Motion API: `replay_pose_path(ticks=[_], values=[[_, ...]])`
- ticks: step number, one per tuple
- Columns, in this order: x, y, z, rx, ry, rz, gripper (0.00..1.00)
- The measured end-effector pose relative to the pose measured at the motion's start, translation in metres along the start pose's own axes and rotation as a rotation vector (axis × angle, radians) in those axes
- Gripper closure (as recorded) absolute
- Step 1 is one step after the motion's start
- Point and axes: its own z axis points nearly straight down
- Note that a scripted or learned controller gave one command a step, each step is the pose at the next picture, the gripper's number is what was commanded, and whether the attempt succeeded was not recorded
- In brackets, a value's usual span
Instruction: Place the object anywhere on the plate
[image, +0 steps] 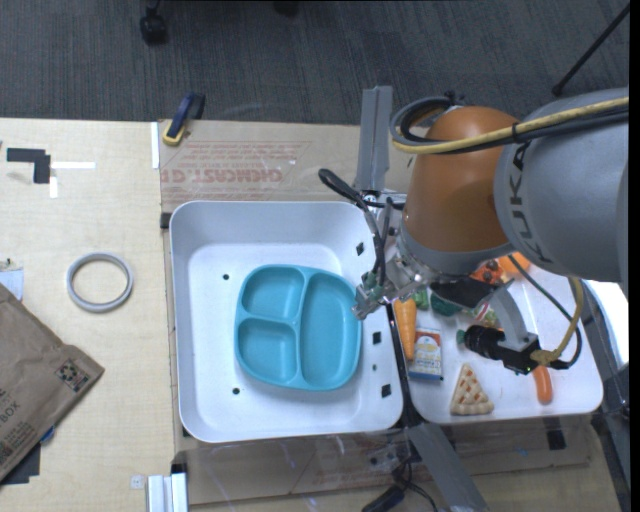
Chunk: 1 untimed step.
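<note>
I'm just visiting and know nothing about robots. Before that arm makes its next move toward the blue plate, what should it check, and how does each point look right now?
1. Plate sits flat in the left bin: ok.
2. Plate's three compartments hold nothing: ok.
3. Gripper hangs by the plate's right rim: ok.
4. Object held between the fingers: cannot tell.
5. Carrot, small box and pizza-slice toy lie in the right bin: ok.
6. Object already on the plate: not ok.

Reaches in from the right, grey arm (575, 180) bent leftward with orange band (455, 185) above the wrist. Points gripper (368, 297) down and left. Cabling loops along the arm's near side.
</note>
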Motion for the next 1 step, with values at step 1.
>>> replay_pose_path(ticks=[1], values=[[-0.0001, 0.0000, 0.0000, 0.000, 0.000, 0.000, 0.00]])
